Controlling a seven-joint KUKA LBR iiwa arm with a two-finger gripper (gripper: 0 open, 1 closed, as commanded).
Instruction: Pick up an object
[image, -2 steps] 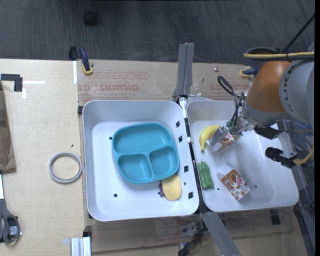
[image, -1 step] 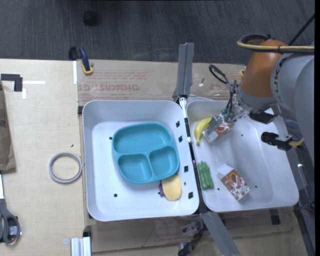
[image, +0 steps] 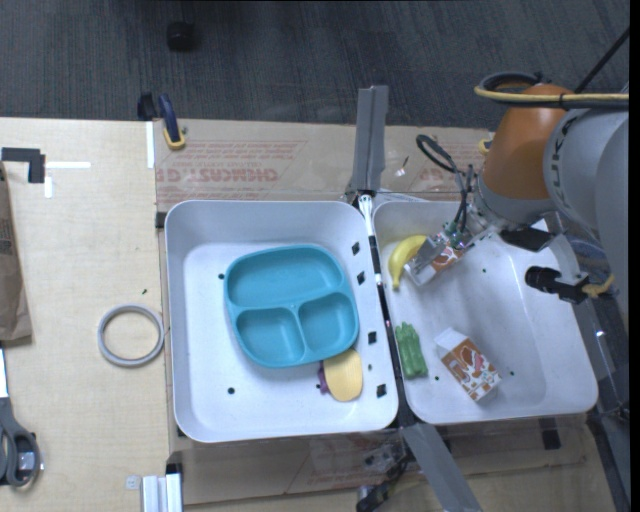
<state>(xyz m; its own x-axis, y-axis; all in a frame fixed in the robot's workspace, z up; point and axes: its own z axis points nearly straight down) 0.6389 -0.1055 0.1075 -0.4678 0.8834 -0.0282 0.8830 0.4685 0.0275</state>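
Now the grey arm's two-finger gripper (image: 432, 262) sits low in the right white bin (image: 560, 400), just beside the curved yellow banana (image: 402, 256); whether it grips anything, I cannot tell. Green pod (image: 410, 350) and small printed carton (image: 469, 366) lie nearer the front.

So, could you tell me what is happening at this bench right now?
The grey KUKA arm reaches into the right bin, its gripper down beside the banana near the divider. Nothing is visibly held. A green object and a small carton lie in that bin; the left bin holds a blue divided tray and a yellow object.
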